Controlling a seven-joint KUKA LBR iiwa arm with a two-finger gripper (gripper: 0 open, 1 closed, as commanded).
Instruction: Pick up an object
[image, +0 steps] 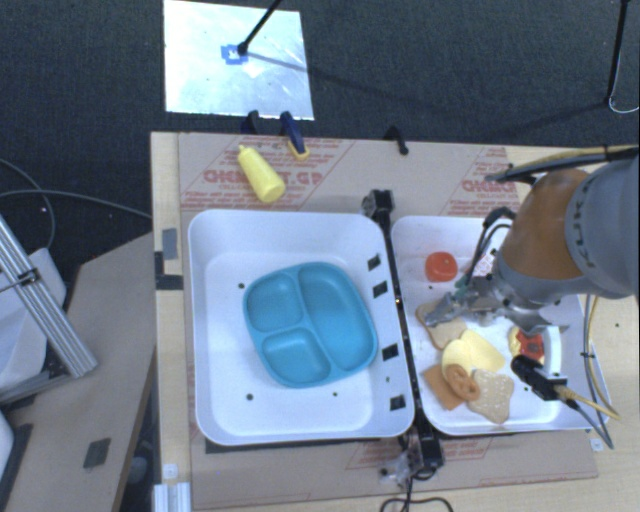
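My gripper (447, 306) reaches in from the right and is low over the left part of the right bin (415, 245). Its tip is right at a tan flat piece (443, 333), close to the bin's left wall. An orange-red round toy (441, 266) lies just behind the gripper. In front of it are a yellow wedge (472, 352), an orange ring-like piece (452, 383) and a pale toast slice (492, 396). A small red and yellow item (528, 345) sits partly hidden under the arm.
The left bin (225, 250) holds a blue divided plate (308, 323). A yellow bottle (260, 172) lies on the cardboard behind the bins, near a blue clip (294, 136). The black divider (392, 300) runs between the bins.
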